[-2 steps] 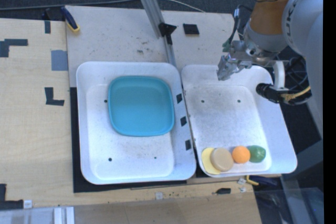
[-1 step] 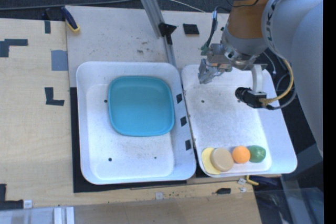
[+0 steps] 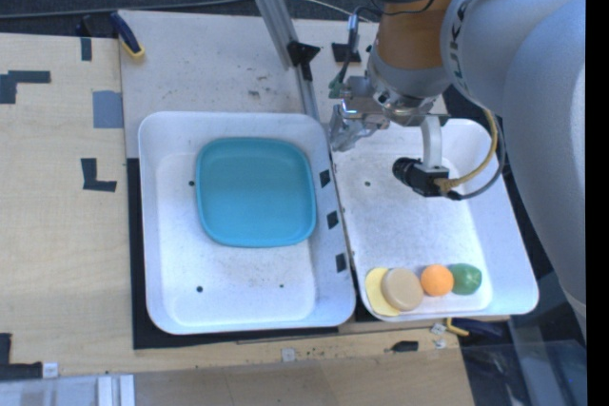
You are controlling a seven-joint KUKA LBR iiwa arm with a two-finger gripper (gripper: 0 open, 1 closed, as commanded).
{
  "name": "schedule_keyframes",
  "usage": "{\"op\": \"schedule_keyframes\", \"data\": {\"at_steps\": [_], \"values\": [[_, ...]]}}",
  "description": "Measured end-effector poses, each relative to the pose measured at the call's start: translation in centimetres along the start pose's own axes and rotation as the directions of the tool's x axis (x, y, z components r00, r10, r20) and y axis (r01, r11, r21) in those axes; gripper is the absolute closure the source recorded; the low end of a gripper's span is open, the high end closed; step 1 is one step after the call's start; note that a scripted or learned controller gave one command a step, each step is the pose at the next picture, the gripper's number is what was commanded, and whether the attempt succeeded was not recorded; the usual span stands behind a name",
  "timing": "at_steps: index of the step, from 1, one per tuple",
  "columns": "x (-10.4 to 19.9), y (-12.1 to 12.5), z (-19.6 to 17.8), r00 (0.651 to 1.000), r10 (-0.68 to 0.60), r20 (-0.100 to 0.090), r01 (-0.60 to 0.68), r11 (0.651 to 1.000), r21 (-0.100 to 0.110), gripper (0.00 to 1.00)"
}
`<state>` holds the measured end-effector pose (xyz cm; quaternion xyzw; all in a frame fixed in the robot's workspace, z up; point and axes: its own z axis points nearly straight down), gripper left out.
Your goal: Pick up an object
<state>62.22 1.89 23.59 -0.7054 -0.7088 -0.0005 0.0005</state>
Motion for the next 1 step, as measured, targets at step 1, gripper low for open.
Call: {"op": "schedule_keyframes", "data": {"at_steps": [1], "values": [[5.61,-0.15,-0.69,1.000,0.000,0.000,0.000,1.000,0.000,1.00]]}}
